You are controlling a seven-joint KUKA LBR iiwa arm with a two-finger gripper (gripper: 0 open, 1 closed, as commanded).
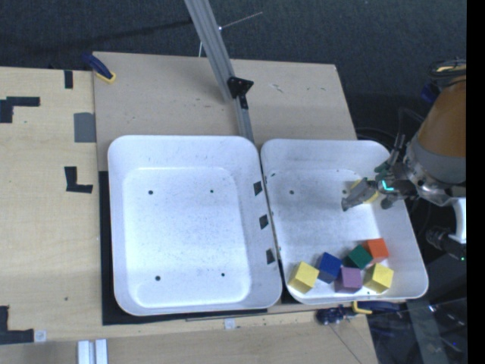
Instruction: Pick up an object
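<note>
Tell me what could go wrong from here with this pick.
1. The blocks sit packed together in the right bin's near corner; closing on one may likely nudge its neighbours or catch two.
2. The orange block and one yellow block lie by the bin wall, which could block a finger.
3. The pincer hovers away from the cluster, so a straight descent would probably grab nothing.

No readable text anywhere, no labels, no brands, no numbers, no signs on bins, bench or blocks

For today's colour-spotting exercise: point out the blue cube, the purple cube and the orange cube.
blue cube [330, 265], camera view, top face.
purple cube [350, 278], camera view, top face.
orange cube [377, 248], camera view, top face.
</note>
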